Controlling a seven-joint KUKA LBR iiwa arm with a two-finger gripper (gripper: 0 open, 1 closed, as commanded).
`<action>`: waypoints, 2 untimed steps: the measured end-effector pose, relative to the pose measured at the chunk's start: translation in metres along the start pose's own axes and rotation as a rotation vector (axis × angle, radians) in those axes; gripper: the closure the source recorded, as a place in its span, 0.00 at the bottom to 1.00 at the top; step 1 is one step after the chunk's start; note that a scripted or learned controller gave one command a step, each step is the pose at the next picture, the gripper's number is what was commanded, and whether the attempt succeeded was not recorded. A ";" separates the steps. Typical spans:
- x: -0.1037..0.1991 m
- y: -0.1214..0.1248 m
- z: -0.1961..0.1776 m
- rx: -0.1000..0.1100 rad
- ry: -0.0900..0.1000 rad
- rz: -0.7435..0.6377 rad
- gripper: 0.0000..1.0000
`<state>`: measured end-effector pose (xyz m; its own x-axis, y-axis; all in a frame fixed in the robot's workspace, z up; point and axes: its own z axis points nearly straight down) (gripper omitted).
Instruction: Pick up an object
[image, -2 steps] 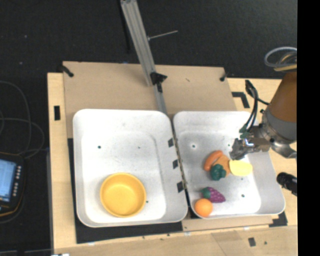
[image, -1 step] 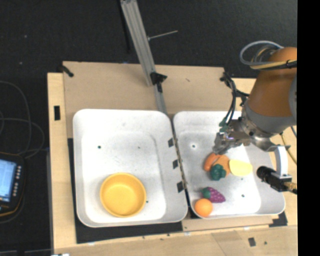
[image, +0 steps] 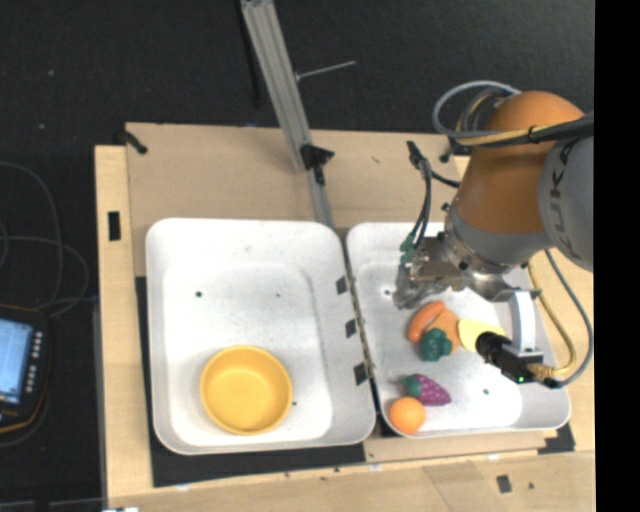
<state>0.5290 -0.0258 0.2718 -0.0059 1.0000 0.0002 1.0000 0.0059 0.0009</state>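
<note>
A tan bench (image: 230, 170) carries two white bins. Over the right bin (image: 385, 250) the pincer (image: 408, 283) hangs low; its grip I cannot make out. Just beside it lie a carrot (image: 428, 317), broccoli (image: 435, 345), grapes (image: 426, 389) and an orange (image: 406, 414). The left bin (image: 240, 260) holds a yellow bowl (image: 246, 389).

Around my bench (image: 230, 180) of pale wood I see dark carpeted floor (image: 120, 60), a slanted metal pole (image: 285, 95), loose black cables (image: 40, 250) and a lit handheld screen (image: 15, 365).
</note>
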 end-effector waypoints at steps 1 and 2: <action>0.055 0.009 0.004 0.000 0.000 0.000 1.00; 0.101 0.024 0.035 0.003 -0.001 0.001 1.00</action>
